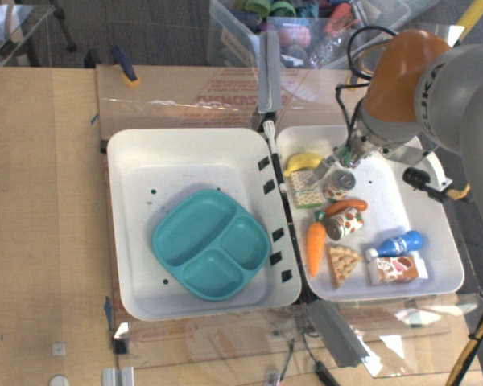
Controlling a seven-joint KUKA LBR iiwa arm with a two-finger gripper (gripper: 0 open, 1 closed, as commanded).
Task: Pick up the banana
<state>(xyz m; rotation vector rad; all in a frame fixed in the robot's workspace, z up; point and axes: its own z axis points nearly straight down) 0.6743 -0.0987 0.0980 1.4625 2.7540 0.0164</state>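
Nearest the camera, a pizza-slice toy [343,263] and a small printed carton [397,268] are lying at the front of the right bin [447,248], with a carrot [315,246] just left of them and a blue-capped bottle [400,243] behind the carton. I am reaching in from the right, my grey arm [459,95] with its orange band arching over the far corner of that bin, and my fingers [344,158] are hanging low near the back of it; they are too small and cluttered for me to tell whether they are apart or together, and I am seeing nothing between them. The banana [302,163] is lying at the bin's back left corner, close to the divider, touching a checked cracker-like block [305,188] in front of it and sitting just left of my fingers. I am judging it a light, stiff plastic toy with a smooth, rather slippery skin, not fragile. Its curve is making the ends poor places to pinch, so I am thinking of closing across the thick middle, with the jaws set square to its length. The bin wall behind and the block in front are leaving little room. In the left bin [133,215] a teal divided plate [211,244] is resting.
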